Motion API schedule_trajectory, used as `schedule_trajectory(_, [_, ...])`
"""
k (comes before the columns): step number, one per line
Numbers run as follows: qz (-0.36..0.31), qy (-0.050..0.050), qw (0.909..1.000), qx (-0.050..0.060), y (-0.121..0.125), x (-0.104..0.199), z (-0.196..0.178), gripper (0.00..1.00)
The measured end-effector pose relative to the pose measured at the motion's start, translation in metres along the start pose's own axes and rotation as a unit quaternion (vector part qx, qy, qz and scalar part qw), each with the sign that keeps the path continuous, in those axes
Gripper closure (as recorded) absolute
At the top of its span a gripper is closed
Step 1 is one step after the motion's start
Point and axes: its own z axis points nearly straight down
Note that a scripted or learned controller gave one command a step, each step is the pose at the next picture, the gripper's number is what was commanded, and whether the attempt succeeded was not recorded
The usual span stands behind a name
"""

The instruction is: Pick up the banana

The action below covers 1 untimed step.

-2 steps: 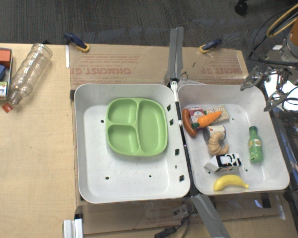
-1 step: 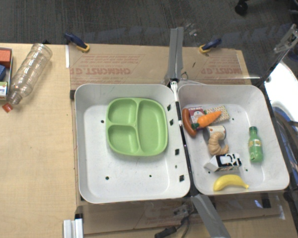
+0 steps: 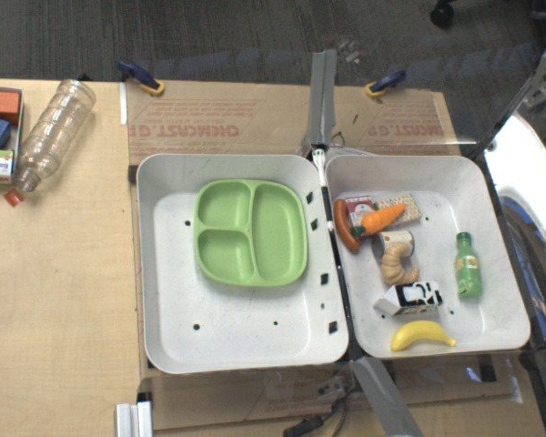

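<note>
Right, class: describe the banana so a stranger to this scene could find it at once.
Start at the right-hand white bin, the one crowded with small items. Go to its near edge, just below the small black-and-white carton. There lies the banana, the bin's sole plain yellow, curved thing.

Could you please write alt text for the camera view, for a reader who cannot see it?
A yellow banana lies at the near edge of the right white bin, beside a toy carrot, a green bottle and a small carton. The left bin holds a green divided plate.
</note>
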Motion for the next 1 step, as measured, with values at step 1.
schedule_trajectory(1, [-0.166,0.003,0.9861,-0.004,0.0031,0.0017,0.1759,1.0])
